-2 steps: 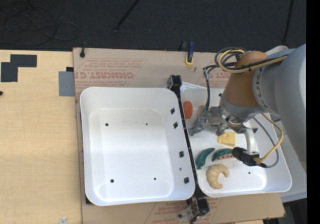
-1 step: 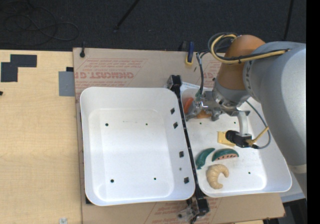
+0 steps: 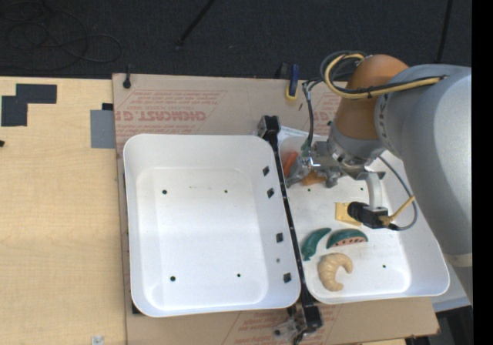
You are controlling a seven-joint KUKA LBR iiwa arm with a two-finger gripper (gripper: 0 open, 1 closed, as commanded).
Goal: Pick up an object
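In the camera view you are looking down on the bench [image 3: 54, 220], and the tool [image 3: 310, 169] is sitting low in the far left corner of the right bin [image 3: 400, 278], close to the wall it shares with the left bin [image 3: 200, 220]. The wrist is covering the tool from above, so you cannot tell whether it is apart or together, and nothing is showing as clamped in it.

The orange object [image 3: 290, 162] is lying just beside the tool, tucked against that shared wall. It is looking small, reddish-orange and irregular, and the tool is partly hiding it, so you cannot be sure of its shape.

To do this step well, judge it as a corner grasp:
- Be keeping the tool clear of the bin wall, since the orange object is leaving little room on that side.
- Be centring over the orange object before closing, because an off-centre close will probably push it further into the corner.
- Be lifting straight up and watching whether anything is coming away with the tool.

If the corner is proving too tight, easier targets are lying well apart from the walls nearer you: a tan croissant [image 3: 335, 270], a green piece [image 3: 314, 242] and a watermelon slice [image 3: 347, 239] just beside each other, and a yellow piece [image 3: 344, 211] beyond them.
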